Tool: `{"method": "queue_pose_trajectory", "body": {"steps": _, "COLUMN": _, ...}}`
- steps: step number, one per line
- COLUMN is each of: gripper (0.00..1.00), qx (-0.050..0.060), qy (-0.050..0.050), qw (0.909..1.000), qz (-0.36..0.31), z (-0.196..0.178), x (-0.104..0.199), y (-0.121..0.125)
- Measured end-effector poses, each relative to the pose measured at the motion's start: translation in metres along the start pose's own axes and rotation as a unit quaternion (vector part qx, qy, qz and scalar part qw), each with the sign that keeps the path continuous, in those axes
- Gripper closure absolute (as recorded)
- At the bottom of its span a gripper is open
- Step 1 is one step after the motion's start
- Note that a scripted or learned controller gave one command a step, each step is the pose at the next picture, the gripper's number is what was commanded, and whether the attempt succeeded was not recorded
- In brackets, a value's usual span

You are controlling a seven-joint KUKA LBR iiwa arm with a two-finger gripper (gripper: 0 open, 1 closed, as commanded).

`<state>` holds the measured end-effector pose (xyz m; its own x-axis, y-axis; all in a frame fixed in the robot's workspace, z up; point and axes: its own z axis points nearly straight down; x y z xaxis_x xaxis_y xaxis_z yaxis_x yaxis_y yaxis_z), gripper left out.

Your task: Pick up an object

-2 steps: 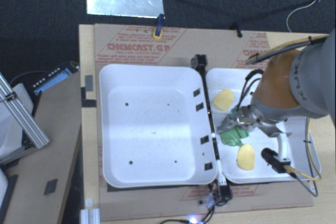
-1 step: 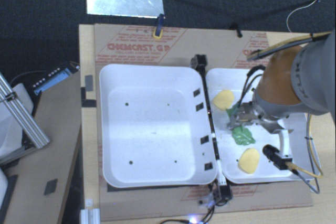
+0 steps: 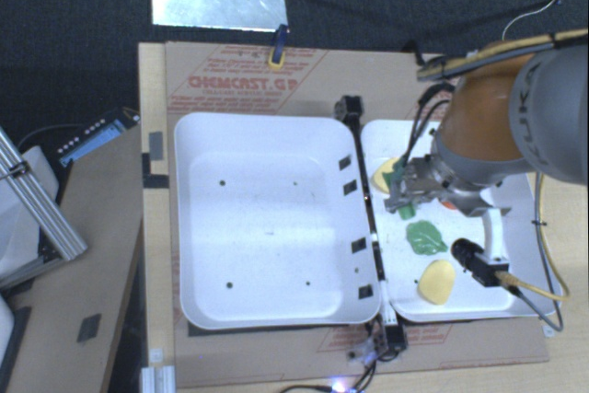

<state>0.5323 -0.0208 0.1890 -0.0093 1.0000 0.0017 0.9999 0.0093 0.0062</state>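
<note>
My gripper (image 3: pixel 402 195) hangs low over the left part of the right bin (image 3: pixel 386 135), under the grey arm with its orange band. A yellow object (image 3: pixel 383 172) lies just up and left of it, partly hidden by the gripper. A green leaf-shaped piece (image 3: pixel 425 237) lies just below the gripper. Near the bin's front edge rests a pale yellow, lemon-like object (image 3: pixel 437 281). A small red thing (image 3: pixel 449 204) peeks out beside the wrist. The arm hides whatever lies at the fingertips.
The left bin (image 3: pixel 267 216) sits beside the right one, with a black clipped divider (image 3: pixel 361 198) between them. A black cylinder on the arm (image 3: pixel 474 260) juts over the right bin. Cardboard (image 3: pixel 239 78) underlies both bins.
</note>
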Motion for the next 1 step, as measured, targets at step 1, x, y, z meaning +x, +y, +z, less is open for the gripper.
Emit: {"method": "queue_pose_trajectory", "body": {"steps": 1, "gripper": 1.00, "qx": 0.002, "qy": 0.000, "qw": 1.0000, "qz": 0.000, "z": 0.0048, "x": 0.0352, "y": 0.0123}}
